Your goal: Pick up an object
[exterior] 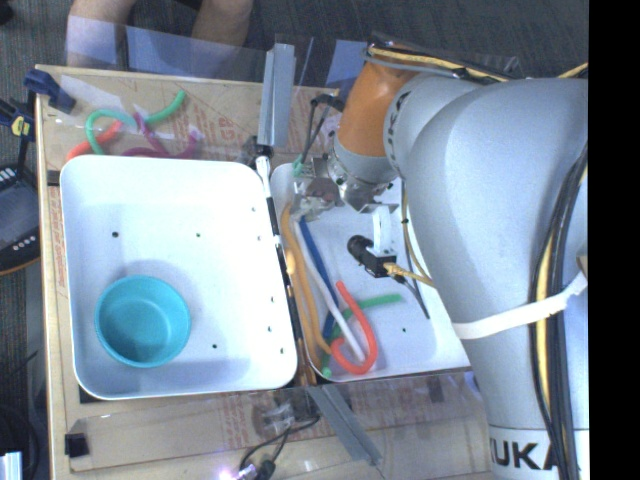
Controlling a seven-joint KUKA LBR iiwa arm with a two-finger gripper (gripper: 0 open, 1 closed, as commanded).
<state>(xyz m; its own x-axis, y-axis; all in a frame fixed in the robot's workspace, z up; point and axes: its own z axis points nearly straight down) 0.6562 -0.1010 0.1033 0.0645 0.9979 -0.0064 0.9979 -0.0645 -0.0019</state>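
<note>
My gripper (312, 196) is low over the far left corner of the right bin (425, 346), under the orange-banded wrist. Just below it starts a long blue stick (318, 258) that runs toward the near side. Nearby in that bin lie a white stick (341, 324), a red loop (359, 346), a small green piece (379, 301) and an orange cord (299, 290) along the left wall. Whether anything is in the gripper is hidden. A teal bowl (143, 319) sits in the near left corner of the left bin (160, 203).
The arm's bulk covers the right side of the right bin. Green and pink tubes (135, 128) lie on the bench behind the left bin. A black rail (278, 258) separates the two bins. A person's legs (160, 8) stand beyond the bench.
</note>
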